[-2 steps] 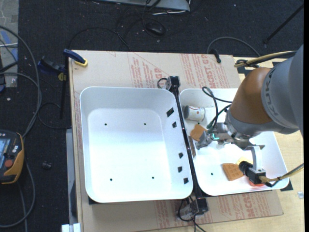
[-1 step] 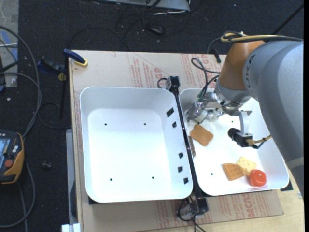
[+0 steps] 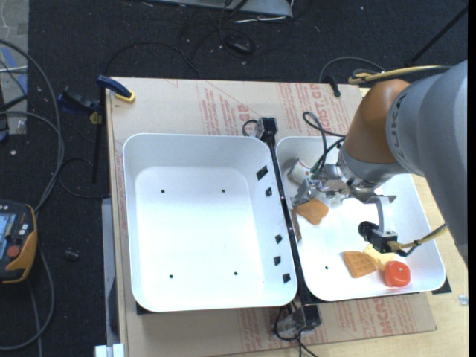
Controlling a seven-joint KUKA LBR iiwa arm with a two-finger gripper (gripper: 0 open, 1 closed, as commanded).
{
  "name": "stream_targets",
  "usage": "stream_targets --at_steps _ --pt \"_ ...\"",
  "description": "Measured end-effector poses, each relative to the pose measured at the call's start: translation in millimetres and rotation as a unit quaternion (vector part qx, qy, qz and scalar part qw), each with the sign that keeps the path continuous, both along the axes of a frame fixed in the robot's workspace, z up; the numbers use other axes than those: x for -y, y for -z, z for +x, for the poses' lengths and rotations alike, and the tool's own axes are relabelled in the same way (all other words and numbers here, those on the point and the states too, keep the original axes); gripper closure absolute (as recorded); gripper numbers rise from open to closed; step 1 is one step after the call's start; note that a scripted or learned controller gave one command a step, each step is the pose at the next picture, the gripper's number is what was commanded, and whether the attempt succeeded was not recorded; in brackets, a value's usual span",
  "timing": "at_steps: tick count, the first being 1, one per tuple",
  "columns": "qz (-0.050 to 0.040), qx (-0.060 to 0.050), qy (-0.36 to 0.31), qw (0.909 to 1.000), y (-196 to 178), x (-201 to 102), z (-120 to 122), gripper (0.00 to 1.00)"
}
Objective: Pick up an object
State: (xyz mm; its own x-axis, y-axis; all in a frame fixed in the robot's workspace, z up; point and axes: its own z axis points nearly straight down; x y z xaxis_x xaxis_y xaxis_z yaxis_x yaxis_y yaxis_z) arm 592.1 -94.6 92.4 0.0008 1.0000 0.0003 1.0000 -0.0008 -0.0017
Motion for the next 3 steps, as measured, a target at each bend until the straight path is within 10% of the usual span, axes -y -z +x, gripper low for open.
stream_targets --at_steps 1,3 --pt "-0.0004 0.002 -0.001 1.0000 0 10 59 0.00" --pt "0.0000 0.000 0.000 1.0000 0 -2 -2 0.00"
